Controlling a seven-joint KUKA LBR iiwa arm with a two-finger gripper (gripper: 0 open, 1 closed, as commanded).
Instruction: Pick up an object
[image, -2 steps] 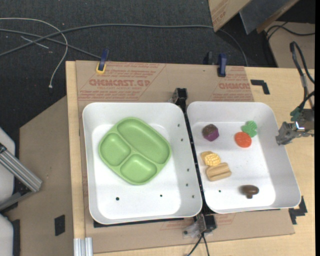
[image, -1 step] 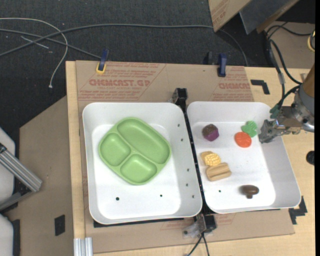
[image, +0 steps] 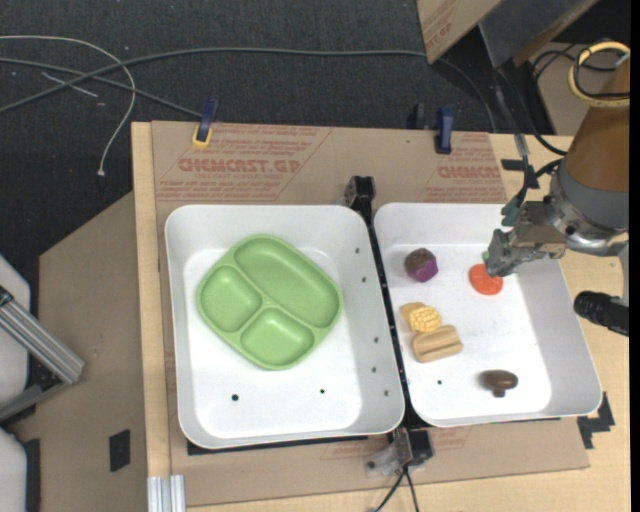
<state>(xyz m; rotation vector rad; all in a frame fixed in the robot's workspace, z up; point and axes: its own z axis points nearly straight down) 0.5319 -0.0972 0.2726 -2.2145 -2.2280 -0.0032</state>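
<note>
The right bin (image: 540, 400) holds several small toy foods: a purple round piece (image: 422, 264), a yellow corn piece (image: 423, 318), a tan bread-like piece (image: 437, 343), a dark brown piece (image: 499, 380) and a red-orange slice (image: 488, 283). My gripper (image: 499, 258) hangs over the bin's upper right part, right above the red-orange slice and partly covering it. Nothing shows between its fingers.
The left bin (image: 200, 400) carries a green three-compartment plate (image: 268, 300). Two blue clamps (image: 206, 120) (image: 444, 130) hold the cardboard at the back edge. A black divider (image: 375, 290) runs between the bins. Cables lie on the dark floor behind.
</note>
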